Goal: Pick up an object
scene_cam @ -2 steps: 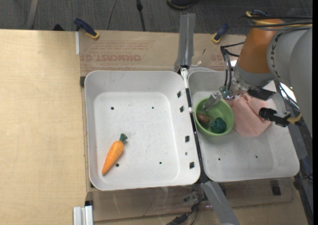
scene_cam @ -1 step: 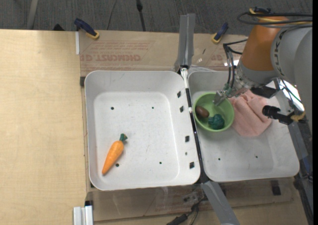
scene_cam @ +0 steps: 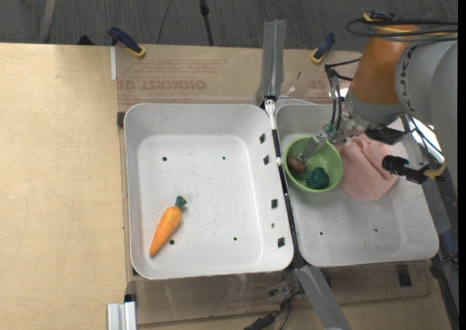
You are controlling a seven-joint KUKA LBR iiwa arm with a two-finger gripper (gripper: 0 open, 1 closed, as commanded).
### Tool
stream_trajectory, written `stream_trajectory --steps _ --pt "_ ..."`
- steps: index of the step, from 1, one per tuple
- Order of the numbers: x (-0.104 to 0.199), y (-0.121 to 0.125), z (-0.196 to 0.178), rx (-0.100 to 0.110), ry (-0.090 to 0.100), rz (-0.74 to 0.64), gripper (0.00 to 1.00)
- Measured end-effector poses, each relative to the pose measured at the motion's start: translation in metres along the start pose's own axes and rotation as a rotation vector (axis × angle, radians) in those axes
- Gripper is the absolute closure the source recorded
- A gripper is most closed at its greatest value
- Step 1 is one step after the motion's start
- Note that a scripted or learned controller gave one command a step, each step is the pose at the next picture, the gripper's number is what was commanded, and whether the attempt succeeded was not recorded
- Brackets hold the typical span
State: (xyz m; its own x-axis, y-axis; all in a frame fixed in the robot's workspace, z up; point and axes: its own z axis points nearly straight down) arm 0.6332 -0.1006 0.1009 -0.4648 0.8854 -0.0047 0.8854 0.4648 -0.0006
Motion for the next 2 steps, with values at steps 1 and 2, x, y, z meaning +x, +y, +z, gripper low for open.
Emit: stream_trajectory --steps 1,2 --pt "0.017 -0.035 0.008 0.000 0.002 0.237 0.00" --pt "0.034 -0.065 0.008 -0.001 0.002 0.357 0.00"
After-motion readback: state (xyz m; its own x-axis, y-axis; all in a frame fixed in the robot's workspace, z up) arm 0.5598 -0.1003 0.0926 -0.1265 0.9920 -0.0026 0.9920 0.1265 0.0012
